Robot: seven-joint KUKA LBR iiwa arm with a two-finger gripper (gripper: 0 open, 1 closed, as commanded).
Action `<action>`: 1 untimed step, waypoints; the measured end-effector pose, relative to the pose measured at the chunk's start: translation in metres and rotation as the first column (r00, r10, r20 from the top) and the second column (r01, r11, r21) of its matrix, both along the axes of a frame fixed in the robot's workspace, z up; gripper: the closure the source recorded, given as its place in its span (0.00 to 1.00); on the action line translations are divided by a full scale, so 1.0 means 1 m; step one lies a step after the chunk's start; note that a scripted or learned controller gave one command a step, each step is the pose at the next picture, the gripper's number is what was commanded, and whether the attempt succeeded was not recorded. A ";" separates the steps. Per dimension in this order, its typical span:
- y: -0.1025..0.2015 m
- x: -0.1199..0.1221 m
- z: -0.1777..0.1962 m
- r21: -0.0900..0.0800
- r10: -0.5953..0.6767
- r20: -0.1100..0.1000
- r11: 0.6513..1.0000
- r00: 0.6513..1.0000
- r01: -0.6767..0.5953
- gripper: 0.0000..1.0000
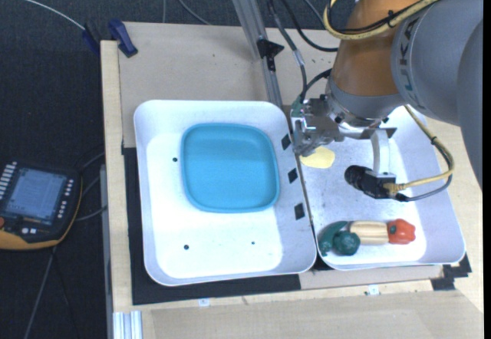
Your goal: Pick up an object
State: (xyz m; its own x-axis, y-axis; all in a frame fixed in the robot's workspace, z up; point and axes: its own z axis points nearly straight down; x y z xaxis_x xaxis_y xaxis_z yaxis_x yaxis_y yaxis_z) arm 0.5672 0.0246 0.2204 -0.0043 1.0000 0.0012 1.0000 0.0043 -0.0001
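Your gripper [311,142] hangs low over the right bin [437,176], by its left wall, right above a pale yellow piece [319,158]; you cannot tell how its fingers stand. A blue plate [229,167] lies in the left bin [161,176].

A single camera looks down from above the tabletop [192,46] at a slant, near enough that both bins [153,253] fit with some floor at the left. The arm [430,31] enters from the right and looms close to the lens, probably hiding part of the right bin.
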 end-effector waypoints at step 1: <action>0.057 -0.010 0.000 0.000 0.001 0.000 1.000 1.000 -0.001 1.00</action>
